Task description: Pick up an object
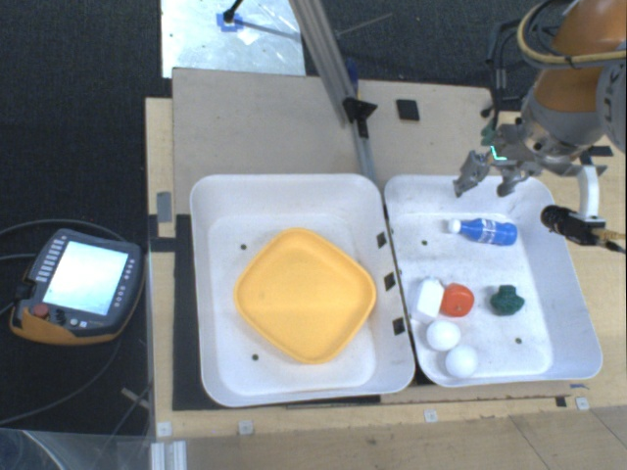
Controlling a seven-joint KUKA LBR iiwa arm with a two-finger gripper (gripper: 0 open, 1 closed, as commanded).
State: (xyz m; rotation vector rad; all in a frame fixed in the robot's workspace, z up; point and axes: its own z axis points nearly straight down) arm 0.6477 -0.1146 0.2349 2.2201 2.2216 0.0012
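My gripper (488, 180) hangs above the far side of the right bin (578, 302), its two fingers spread apart and nothing between them. Just below it a blue bottle (487, 230) with a white cap lies on its side. Nearer the front lie a white block (429, 298), a red-orange object (457, 301) touching it, a dark green object (506, 301) and two white balls (443, 335) (460, 361).
A yellow square plate (305, 294) lies in the left bin (211, 262). A grey pole (328, 42) slants over the board behind the bins. A teach pendant (78, 284) sits on the floor at the left.
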